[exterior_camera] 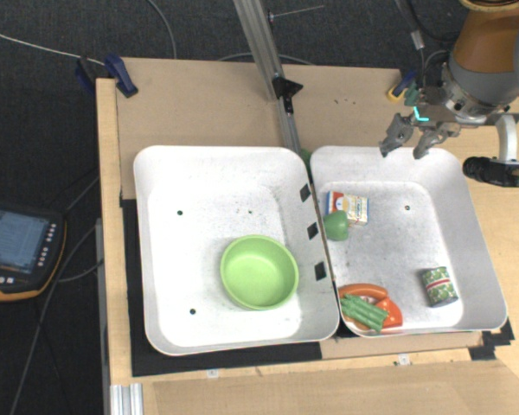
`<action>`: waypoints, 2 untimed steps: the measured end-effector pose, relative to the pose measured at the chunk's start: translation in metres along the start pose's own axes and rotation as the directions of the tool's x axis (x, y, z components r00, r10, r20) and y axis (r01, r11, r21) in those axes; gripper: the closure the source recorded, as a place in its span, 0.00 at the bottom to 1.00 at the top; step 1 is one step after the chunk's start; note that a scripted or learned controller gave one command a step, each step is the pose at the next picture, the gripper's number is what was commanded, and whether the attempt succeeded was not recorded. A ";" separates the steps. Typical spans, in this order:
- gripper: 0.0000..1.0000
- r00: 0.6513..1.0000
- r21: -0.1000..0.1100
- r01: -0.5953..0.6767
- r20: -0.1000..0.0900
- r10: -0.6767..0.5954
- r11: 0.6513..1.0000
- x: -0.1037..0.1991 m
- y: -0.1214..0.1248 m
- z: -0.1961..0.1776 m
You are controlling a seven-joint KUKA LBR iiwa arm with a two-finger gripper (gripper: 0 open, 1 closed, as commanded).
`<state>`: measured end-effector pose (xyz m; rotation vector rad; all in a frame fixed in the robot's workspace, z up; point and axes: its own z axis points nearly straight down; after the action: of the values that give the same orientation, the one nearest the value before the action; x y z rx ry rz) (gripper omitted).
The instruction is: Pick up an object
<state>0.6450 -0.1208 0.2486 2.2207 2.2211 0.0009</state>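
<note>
Gripper [409, 141]: hanging spread and empty over right bin [467, 232] far rim | small can [438, 286]: sitting near bin's front-right corner | handling: likely light, rigid, smooth; gripping across its sides.

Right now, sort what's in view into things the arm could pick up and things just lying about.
Pickable:
- small carton
- green ball
- green can
- orange and green toys
- green bowl
The open pincer hovers above the right bin's far edge.

Lying about:
- handheld pendant
- blue clamp
- cables
</note>
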 end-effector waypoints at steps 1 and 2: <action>0.00 1.000 0.000 0.000 0.000 0.000 1.000 0.000 0.000 0.000; 0.00 1.000 0.005 0.000 0.000 0.000 1.000 -0.006 -0.006 0.058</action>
<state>0.6386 -0.1266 0.1904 2.2237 2.2233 -0.0038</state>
